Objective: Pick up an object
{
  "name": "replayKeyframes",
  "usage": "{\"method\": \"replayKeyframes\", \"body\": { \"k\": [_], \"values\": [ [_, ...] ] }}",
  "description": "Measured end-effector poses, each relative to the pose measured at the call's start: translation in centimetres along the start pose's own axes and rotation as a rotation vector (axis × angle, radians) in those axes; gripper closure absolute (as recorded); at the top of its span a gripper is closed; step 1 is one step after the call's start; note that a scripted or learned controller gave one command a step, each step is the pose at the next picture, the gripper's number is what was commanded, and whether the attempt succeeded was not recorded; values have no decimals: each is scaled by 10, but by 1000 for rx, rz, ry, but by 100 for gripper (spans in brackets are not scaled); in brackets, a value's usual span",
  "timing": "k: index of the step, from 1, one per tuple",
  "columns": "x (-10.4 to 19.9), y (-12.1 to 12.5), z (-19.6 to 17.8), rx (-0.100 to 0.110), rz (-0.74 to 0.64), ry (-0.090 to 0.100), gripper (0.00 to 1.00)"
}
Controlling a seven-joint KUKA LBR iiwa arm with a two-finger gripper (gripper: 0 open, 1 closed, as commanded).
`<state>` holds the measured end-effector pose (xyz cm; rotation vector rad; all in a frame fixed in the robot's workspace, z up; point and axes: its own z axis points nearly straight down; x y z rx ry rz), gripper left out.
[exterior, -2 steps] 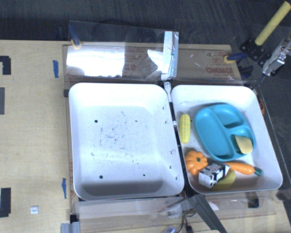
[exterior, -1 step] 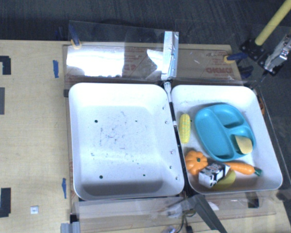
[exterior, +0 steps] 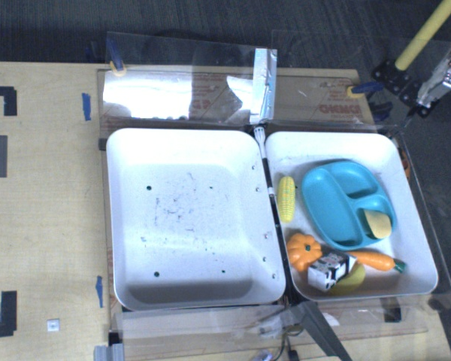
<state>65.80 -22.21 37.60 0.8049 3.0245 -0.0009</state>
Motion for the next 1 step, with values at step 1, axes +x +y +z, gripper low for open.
{"method": "replayKeyframes", "body": {
  "k": [1],
  "values": [
    [-1, 1, -12, -2, 0, -9, 100]
  ]
}}
